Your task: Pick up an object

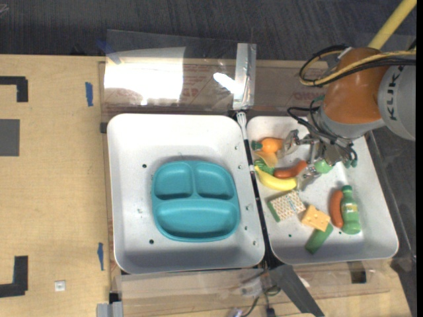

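Observation:
The right bin (380,233) holds several toy foods. An orange piece (269,146) lies at its far left, with a yellow banana (274,181) and a small red sausage (289,172) just in front of it. A waffle cracker (287,207), a yellow cheese wedge (316,218) and a green stick (317,240) lie nearer the front. A red hot dog (338,207) and a green item (351,214) lie on the right. My gripper (309,156) is lowered into the bin's far part, right beside the sausage and a small green piece (324,166).
The left bin (125,137) carries a teal divided plate (195,199). A clear plastic panel (172,78) and a metal post (244,74) stand behind the bins. Cables (317,68) loop above the orange wrist. Cardboard covers the bench to the left.

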